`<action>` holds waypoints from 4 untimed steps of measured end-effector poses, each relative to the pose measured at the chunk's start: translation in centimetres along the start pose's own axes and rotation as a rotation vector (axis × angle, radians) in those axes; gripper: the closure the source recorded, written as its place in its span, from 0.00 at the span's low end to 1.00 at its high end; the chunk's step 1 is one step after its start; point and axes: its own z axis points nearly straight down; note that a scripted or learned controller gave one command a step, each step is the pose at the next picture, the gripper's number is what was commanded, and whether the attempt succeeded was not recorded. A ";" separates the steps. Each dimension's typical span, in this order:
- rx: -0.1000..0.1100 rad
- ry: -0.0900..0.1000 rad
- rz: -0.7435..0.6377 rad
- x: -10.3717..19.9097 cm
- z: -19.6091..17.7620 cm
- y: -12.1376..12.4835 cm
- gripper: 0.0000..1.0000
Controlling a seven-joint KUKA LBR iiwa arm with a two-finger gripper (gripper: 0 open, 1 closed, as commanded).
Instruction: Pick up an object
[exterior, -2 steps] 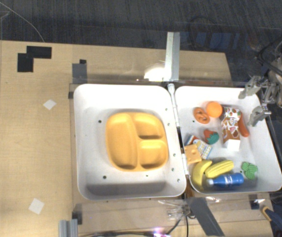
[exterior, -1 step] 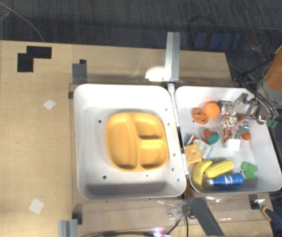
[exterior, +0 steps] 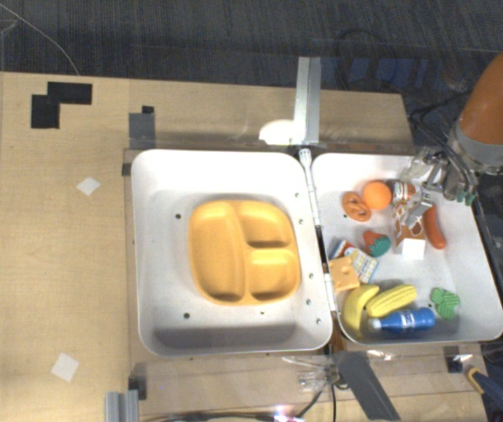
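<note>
A bench [exterior: 49,262] of pale wood is seen on the left, marked with a few black squares and small pale patches. Next comes the left bin [exterior: 146,236], shallow and white, in which a yellow divided tray [exterior: 243,251] lies near the middle, with one long compartment on its left and two smaller ones on its right. A grey metal post [exterior: 308,95] is seen rising behind the seam where the two bins meet.

The right bin [exterior: 484,310] is set just beside the left one and holds the loose objects. Near its left wall, a small blue-and-orange package [exterior: 357,258] and a tan wedge [exterior: 344,277] are found, and below them a banana [exterior: 360,304] touching a yellow corn cob [exterior: 393,299]. A blue bottle [exterior: 406,322] lies along the near wall, just under the corn. In the upper part, a pretzel-like orange piece [exterior: 354,205] is set against an orange ball [exterior: 376,194]. A small red piece [exterior: 375,237] and a white block [exterior: 411,249] lie near the middle, a red sausage [exterior: 433,227] is angled further right, and a green piece [exterior: 446,301] rests near the lower right corner.

The gripper [exterior: 417,207] is held low over the upper part of the right bin, between the orange ball and the red sausage; whether anything is pinched, or how the fingers are set, cannot be told. The arm's orange band [exterior: 496,104] is seen at the far right
</note>
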 end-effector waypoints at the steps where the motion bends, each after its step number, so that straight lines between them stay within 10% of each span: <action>1: -0.001 0.024 0.250 -1.2 0.9 -0.4 0.00; 2: -0.003 -0.019 0.006 2.4 0.5 -1.6 0.00; 3: -0.002 0.005 0.266 -0.7 0.9 -0.7 0.00; 4: 0.004 0.030 0.212 4.1 2.9 -1.9 0.00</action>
